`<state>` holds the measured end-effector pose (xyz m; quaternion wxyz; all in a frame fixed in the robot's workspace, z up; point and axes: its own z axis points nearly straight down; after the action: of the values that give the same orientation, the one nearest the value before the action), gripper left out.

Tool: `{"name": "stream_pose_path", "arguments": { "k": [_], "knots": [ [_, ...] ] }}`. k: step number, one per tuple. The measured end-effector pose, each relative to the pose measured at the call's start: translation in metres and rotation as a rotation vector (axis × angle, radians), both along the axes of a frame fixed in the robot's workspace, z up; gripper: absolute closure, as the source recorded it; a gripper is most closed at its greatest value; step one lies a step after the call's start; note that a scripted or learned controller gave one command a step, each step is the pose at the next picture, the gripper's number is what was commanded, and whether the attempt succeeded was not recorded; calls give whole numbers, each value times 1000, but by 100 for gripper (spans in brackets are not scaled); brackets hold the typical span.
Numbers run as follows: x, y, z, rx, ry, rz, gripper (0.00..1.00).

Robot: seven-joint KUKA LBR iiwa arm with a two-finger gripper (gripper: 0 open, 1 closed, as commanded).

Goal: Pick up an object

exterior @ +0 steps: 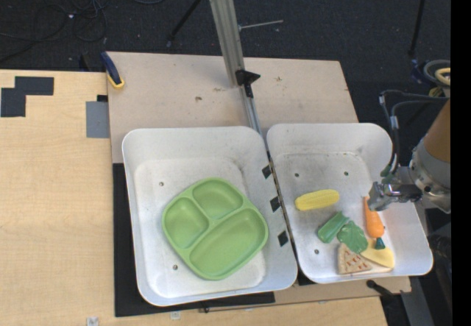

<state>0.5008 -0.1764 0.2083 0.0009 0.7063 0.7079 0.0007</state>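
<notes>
The right bin holds a yellow corn cob, a green toy piece, an orange carrot and a tan waffle-like wedge. My gripper hangs at the bin's right side, just above the top end of the carrot. Its metal fingers point down and left, and I cannot make out how they stand. Nothing is visibly lifted off the bin floor.
The left bin holds a green divided plate. An aluminium post rises behind the bins. A blue and yellow tool lies at the bench's back left corner.
</notes>
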Motion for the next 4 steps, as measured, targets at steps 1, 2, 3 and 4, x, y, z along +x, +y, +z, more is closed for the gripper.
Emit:
{"name": "stream_pose_path", "arguments": {
  "k": [1, 2, 3, 4],
  "knots": [
    [-1, -2, 42, -1, -1, 0, 100],
    [12, 50, 48, 1, 2, 3, 100],
    [23, 109, 46, 2, 4, 3, 100],
    [41, 168, 43, 2, 4, 4, 100]
  ]
}}
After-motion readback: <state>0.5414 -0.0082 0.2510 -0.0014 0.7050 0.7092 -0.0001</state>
